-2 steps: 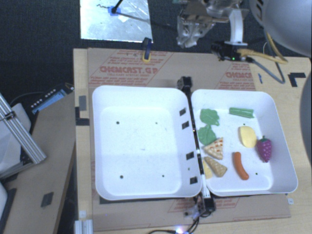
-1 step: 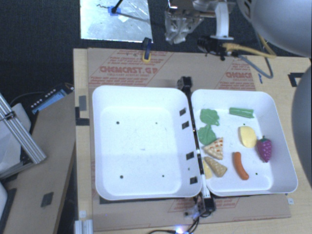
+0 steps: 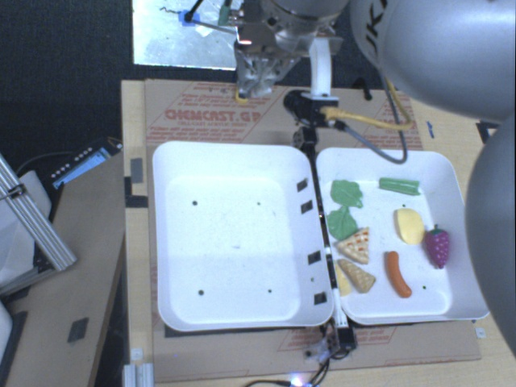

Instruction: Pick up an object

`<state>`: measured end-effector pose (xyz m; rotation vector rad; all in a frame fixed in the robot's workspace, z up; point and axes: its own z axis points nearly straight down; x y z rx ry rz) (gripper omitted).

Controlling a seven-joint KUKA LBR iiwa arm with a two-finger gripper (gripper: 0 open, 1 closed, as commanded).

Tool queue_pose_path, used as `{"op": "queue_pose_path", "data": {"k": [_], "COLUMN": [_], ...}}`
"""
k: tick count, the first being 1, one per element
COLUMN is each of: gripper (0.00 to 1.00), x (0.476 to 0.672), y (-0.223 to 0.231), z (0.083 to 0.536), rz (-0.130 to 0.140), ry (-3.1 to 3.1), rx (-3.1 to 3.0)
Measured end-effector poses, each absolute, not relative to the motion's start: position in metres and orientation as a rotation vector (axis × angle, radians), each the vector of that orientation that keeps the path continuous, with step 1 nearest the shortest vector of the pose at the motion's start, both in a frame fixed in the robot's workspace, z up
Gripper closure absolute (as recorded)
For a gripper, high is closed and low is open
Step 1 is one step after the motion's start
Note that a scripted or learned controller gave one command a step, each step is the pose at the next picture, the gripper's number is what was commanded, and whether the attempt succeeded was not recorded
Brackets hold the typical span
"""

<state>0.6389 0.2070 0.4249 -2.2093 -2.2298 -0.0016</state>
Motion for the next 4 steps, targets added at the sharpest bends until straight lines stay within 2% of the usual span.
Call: {"op": "queue_pose_path", "data": {"k": [1, 2, 3, 4], "gripper": [1.0, 1.0, 1.0, 1.0], "x": [0.67, 0.669, 0.587, 0.639], "y": [0.235, 0.234, 0.235, 0.233], "z": [0.441, 0.449, 0.407, 0.4], "rz": [-0.008, -0.004, 0.005, -0.003], "ry": [-2.23, -2.228, -2.227, -2.223], "rx": [-2.217, -2.216, -2.21, -2.223]}}
